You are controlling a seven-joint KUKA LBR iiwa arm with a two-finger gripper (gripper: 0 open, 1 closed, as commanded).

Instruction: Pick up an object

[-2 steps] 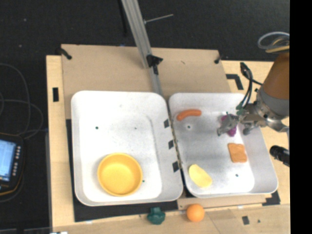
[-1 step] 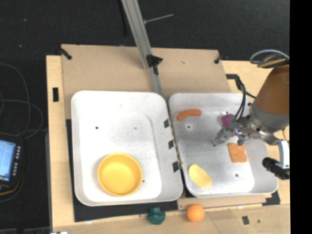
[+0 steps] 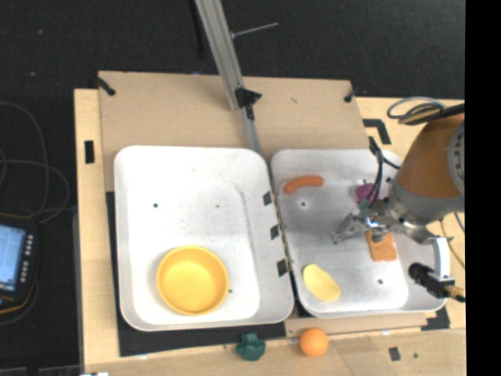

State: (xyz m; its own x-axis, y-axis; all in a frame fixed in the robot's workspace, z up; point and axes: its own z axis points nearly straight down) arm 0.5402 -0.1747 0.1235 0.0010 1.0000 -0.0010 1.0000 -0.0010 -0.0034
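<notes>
while the arm (image 3: pixel 427 167) reaches in from the right over the right bin (image 3: pixel 329 171), its gripper (image 3: pixel 354 227) hangs low above the middle of that bin's floor, with metal fingers (image 3: pixel 343 232) pointing toward the left. whether those fingers are spread or pressed together cannot be told from this slanted look down, and nothing can be seen pinched between them.

inside the right bin lie several small things. an orange sausage-shaped piece (image 3: pixel 303 183) rests toward the far left part of the bin, well apart from the gripper. a pale yellow oval piece (image 3: pixel 321 282) lies near the bin's near left corner. a flat orange block (image 3: pixel 382 247) sits just beside the gripper on its near right side, partly under the wrist. a small purple thing (image 3: pixel 365 190) shows just on the far side of the gripper, close against the wrist; its shape is too hidden to tell.

the left bin (image 3: pixel 188 178) holds a yellow bowl (image 3: pixel 192 279) in its near part, upright with its open mouth facing up.

outside the bins, on the near edge of the bench (image 3: pixel 90 288), an orange ball (image 3: pixel 313 341) sits just near of the right bin's corner, and a dark green object (image 3: pixel 251 347) lies to its left. a grey metal pole (image 3: pixel 223 49) slants from the far side down toward the gap between the bins.
</notes>
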